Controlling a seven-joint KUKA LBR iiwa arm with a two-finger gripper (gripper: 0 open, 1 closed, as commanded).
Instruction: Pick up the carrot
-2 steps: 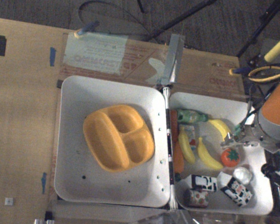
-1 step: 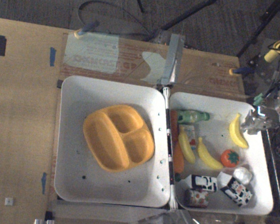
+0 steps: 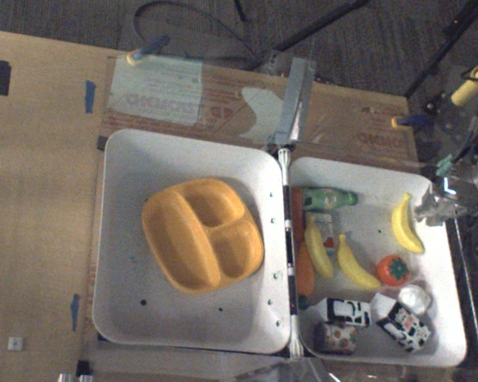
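The carrot point(image 3: 304, 273) is a long orange piece lying along the left wall of the right bin point(image 3: 451, 348), its upper end reaching up beside a green bottle point(image 3: 330, 199). A yellow banana point(image 3: 319, 250) lies right against its side. My gripper point(image 3: 437, 205) hangs over the far right corner of the right bin, close to another banana point(image 3: 408, 227) and well to the right of the carrot. Nothing shows between its tips.
The left bin point(image 3: 109, 300) holds an orange divided plate point(image 3: 203, 234). The right bin also holds a third banana point(image 3: 355, 266), a tomato point(image 3: 394, 269), a white lump point(image 3: 413, 299), two black-and-white cartons point(image 3: 347, 311) and a small can point(image 3: 335, 336).
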